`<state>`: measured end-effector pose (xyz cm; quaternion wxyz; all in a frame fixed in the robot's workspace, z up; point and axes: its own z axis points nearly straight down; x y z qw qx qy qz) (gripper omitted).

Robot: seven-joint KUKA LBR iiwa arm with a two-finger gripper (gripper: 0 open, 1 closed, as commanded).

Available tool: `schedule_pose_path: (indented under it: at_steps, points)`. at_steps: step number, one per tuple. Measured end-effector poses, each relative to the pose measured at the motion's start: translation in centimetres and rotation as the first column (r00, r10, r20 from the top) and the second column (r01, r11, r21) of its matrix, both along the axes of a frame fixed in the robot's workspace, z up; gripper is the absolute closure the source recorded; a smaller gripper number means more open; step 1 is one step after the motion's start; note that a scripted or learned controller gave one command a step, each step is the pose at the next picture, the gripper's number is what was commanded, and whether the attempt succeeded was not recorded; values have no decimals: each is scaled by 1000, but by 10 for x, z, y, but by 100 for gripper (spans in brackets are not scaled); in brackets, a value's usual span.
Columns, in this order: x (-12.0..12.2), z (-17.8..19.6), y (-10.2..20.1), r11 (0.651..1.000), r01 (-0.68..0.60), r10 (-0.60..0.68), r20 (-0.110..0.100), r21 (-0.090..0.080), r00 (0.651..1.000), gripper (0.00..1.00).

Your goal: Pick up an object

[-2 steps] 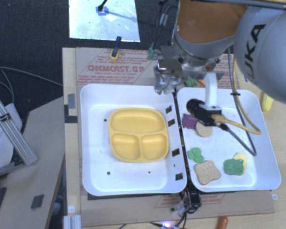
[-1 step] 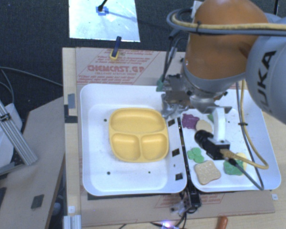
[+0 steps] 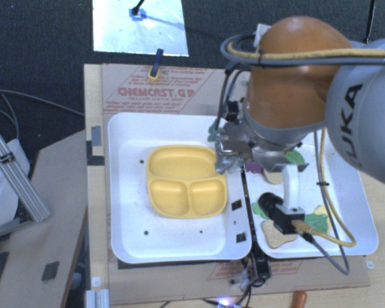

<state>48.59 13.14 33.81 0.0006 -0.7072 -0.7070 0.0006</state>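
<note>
Dark carpet [image 3: 38, 43] lies behind a pale wooden bench [image 3: 58, 172], and a shiny square sheet [image 3: 141, 18] rests on the carpet at the far side. On the bench is a brown paper-faced panel with red lettering [image 3: 154, 92], with a small blue and yellow clip [image 3: 156, 66] at its far edge. Two shallow white bins stand side by side on the panel.

The left bin [image 3: 128, 236] holds a yellow divided plate [image 3: 186, 181], which lies flat towards the bin's right side and has three compartments, one long and two smaller. The right bin [image 3: 356, 217] holds several small pieces. A tan flat piece [image 3: 277, 236] sits near the front, a green leafy piece [image 3: 317, 222] just to its right, and a purple piece [image 3: 253, 169] farther back beside the wall between the bins.

The grey arm [image 3: 353, 101] reaches in from the right, and its orange band [image 3: 295, 63] hides much of the right bin. The gripper [image 3: 226, 151] hangs at the wall between the bins, right at the far right corner of the yellow divided plate. From this angle I cannot tell whether it is parted or closed, whether it touches the plate, or whether anything is caught in it.

An aluminium frame [image 3: 16, 178] slants across the left edge of the scene.
</note>
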Motion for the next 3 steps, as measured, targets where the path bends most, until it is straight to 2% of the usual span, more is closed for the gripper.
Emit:
schedule_pose_path:
  at_steps: [1,2,3]
  points:
    - [6,-16,-33,1000,2,-2,3,0,1000,100]
    - [1,16,-11,1000,-6,6,6,2,1000,100]
    - [0,-61,-51,1000,3,-3,-4,-3,1000,100]
